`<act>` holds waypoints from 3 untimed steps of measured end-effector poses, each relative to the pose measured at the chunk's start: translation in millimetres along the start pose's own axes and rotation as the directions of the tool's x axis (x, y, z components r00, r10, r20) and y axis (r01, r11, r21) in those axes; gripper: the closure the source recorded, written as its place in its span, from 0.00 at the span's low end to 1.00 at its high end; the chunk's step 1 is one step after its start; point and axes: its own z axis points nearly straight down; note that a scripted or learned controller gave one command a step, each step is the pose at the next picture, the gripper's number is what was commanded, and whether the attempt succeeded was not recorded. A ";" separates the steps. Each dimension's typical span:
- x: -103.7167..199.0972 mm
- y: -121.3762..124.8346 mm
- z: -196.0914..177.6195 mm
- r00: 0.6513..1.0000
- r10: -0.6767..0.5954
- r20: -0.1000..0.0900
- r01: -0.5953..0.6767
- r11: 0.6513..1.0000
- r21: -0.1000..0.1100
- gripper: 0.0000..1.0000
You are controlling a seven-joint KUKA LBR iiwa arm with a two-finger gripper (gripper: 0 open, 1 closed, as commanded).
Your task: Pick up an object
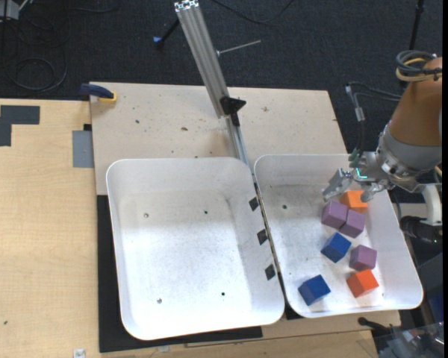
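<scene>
Task status: nothing lifted yet, as far as can be judged; approach is done, grasp and lift are left.

Near edge of the right bin (403,293), at about 6 o'clock: a blue cube (313,289), matte, sharp-edged, foam-like. Just to its 3 o'clock an orange cube (363,282), touching or nearly touching a purple cube (363,257) at its 12 o'clock. A second blue cube (334,247) is seen tilted on a corner, just beside it at 9 o'clock. Further back, two purple cubes (343,218) are pressed together as a pair.

At the pair's 12 o'clock, a second orange cube (355,199) is seen directly under the pincer (352,186). Metal fingers are splayed around the cube's top; whether they are clenched or released cannot be told from this angle, and the cube still appears to rest on the bin floor. It is judged the likely target.

Left bin (134,200): shallow white plastic, rounded corners, dark speckles on the floor. Black clips (262,236) sit along the shared rim.

Far side: pale speckled tabletop (164,121), an aluminium extrusion post (205,58) leaning to 11 o'clock, a blue-and-yellow clamp (99,92) at the far left corner.
</scene>
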 end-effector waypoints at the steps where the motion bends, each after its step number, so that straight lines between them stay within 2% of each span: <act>1: -0.2 1.0 -2.4 1.000 0.000 0.001 0.000 1.000 -0.004 0.00; 2: 5.8 7.8 47.3 1.000 -0.003 0.000 0.003 1.000 0.000 0.00; 3: 7.1 10.2 83.4 1.000 -0.001 0.012 0.002 1.000 -0.018 0.00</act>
